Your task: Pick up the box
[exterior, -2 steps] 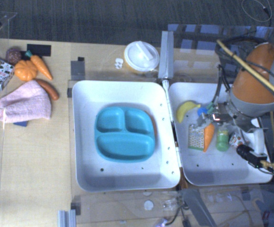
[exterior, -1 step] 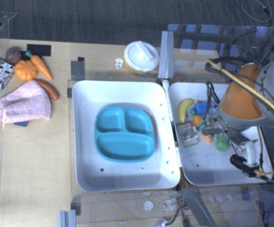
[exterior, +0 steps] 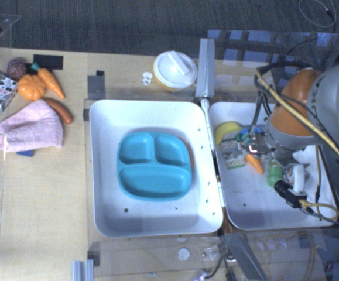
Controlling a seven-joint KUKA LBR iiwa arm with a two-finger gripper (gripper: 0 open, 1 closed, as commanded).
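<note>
So the arm (exterior: 327, 110) takes up most of the right side, grey with an orange band, cables looping around it, hanging over the right bin (exterior: 257, 209). The left bin (exterior: 105, 157) has a blue divided tray (exterior: 155, 164) sitting in the middle. Out on the bench to the left there's a pink cloth (exterior: 28, 130) with some toy veggies above it. The gripper (exterior: 252, 147) is down low in the right bin, and honestly can't tell if it's apart or together. The box (exterior: 233, 154) lies flat just left of it, small and patterned, long axis running roughly toward the upper left, with a yellow fruit (exterior: 228, 131) just above and an orange carrot (exterior: 254, 164) just beside it.
</note>
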